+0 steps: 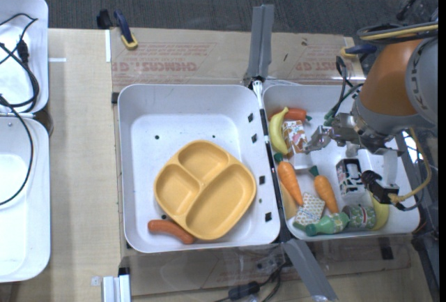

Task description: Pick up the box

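Note:
A small red-and-white box lies in the right bin, beside a yellow banana. My gripper hangs just right of the box, low over the bin's middle. It is open, with nothing between its fingers. The grey arm with its orange band reaches in from the right and hides part of the bin's far right side.
The right bin also holds two carrots, a black-and-white carton, a green bottle, a second banana and a red item. The left bin holds a yellow divided plate and a sausage.

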`<state>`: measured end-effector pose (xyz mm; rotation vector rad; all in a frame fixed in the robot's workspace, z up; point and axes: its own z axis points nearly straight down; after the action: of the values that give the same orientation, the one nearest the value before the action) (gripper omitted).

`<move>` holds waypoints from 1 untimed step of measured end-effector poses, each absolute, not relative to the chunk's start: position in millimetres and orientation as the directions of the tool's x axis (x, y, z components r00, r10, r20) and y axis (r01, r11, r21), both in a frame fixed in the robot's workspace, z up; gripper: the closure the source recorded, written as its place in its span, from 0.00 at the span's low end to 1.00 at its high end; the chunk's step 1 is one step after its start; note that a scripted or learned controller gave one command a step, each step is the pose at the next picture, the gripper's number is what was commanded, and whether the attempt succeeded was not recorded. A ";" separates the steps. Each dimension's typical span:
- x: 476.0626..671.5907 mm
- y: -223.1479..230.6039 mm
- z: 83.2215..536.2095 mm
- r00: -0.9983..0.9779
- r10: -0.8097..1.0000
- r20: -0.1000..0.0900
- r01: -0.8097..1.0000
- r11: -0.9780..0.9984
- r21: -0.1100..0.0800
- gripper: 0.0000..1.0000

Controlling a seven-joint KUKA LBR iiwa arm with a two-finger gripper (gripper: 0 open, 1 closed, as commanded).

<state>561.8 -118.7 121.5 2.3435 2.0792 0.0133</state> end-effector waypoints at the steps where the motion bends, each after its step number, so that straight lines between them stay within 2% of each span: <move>1: 608.6 -109.0 106.1 0.233 0.973 0.006 0.972 -0.233 0.020 0.00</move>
<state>608.6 -109.0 106.1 2.4570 1.9383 0.0260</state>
